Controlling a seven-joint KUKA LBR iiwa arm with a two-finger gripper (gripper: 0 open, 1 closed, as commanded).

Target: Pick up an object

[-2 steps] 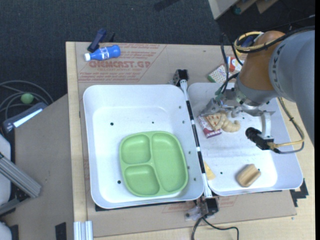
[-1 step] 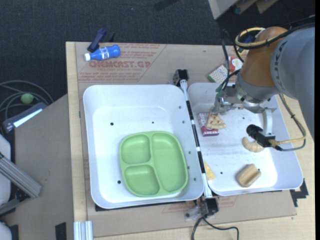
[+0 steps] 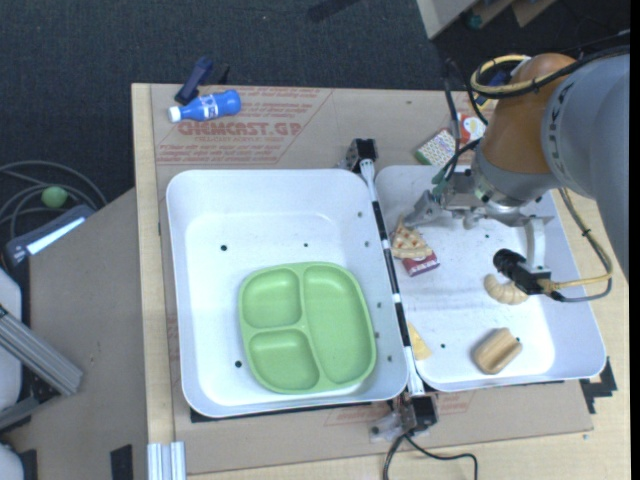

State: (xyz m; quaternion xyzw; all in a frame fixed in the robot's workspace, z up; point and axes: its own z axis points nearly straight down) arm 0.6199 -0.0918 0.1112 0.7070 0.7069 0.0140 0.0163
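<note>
The arm (image 3: pixel 560 108) enters from the upper right of the frame, grey with an orange band above the wrist. Its end effector (image 3: pixel 450 203) sits low over the upper part of the right bin (image 3: pixel 570 353), near the divider between the two bins. Whether it is spread or pressed together cannot be told from this view.

Contents of the right bin:
- A small waffle-like pastry (image 3: pixel 405 239) lies at the left side of the bin, just below the end effector.
- A red packet (image 3: pixel 420 263) touches the lower edge of the pastry.
- A croissant (image 3: pixel 505 289) lies at right of centre, beside a black cable fitting.
- A tan bread roll (image 3: pixel 496 351) lies near the lower edge.
- A small yellow piece (image 3: pixel 418 346) rests against the lower left wall.

The left bin (image 3: pixel 200 218) holds a green divided plate (image 3: pixel 305 326) with three compartments, placed toward the lower right of that bin.

On the surface (image 3: pixel 300 118), at the upper left, a blue and white bottle (image 3: pixel 207 106) lies on its side. A small patterned card (image 3: pixel 437 148) lies above the right bin.
</note>
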